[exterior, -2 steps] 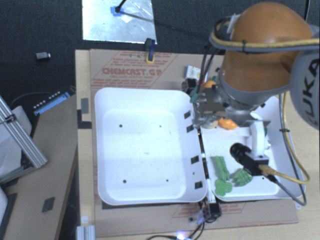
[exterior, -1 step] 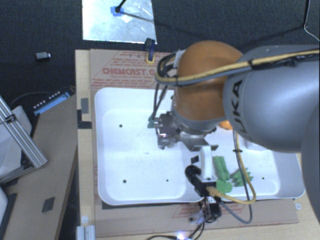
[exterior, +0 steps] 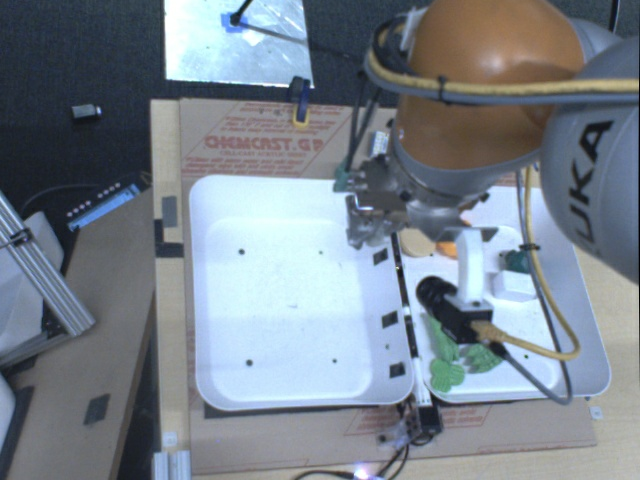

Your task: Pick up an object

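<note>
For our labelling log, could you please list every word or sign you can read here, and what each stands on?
"CHEMCAST GP": red print on the brown sheet.
"UKA": dark letters on the grey arm; the word's start is out of sight.
More red print on the sheet's front edge: too blurred to read.

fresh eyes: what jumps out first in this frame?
The arm's orange band looms largest, at upper right over the right bin. Below it, the gripper hangs by the seam between that bin and the left bin. Green pieces lie in the right bin's near left corner.
</note>
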You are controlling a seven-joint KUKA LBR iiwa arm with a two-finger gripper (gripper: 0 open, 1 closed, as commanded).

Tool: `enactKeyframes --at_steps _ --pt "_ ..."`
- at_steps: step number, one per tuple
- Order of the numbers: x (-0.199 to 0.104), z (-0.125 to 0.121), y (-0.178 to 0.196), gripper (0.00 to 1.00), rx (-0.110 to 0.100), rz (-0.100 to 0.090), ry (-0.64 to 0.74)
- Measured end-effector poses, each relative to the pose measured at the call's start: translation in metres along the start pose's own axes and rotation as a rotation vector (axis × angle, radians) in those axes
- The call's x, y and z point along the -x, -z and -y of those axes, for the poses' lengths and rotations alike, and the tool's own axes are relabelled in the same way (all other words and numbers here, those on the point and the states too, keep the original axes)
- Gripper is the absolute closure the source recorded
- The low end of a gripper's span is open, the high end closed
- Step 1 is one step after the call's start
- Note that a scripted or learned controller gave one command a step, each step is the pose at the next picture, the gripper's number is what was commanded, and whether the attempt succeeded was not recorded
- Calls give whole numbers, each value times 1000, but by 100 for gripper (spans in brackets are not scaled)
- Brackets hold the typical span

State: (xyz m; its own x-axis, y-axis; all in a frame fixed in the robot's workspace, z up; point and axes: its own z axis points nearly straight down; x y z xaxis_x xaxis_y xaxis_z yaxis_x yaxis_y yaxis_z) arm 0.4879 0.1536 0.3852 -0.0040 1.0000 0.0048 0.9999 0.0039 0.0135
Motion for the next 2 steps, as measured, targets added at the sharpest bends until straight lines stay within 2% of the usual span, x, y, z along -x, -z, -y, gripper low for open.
enactKeyframes --at_steps 1,2 --pt "-63 4 -80 100 -19 5 5" --pt "-81 -62 -49 100 -6 2 2"
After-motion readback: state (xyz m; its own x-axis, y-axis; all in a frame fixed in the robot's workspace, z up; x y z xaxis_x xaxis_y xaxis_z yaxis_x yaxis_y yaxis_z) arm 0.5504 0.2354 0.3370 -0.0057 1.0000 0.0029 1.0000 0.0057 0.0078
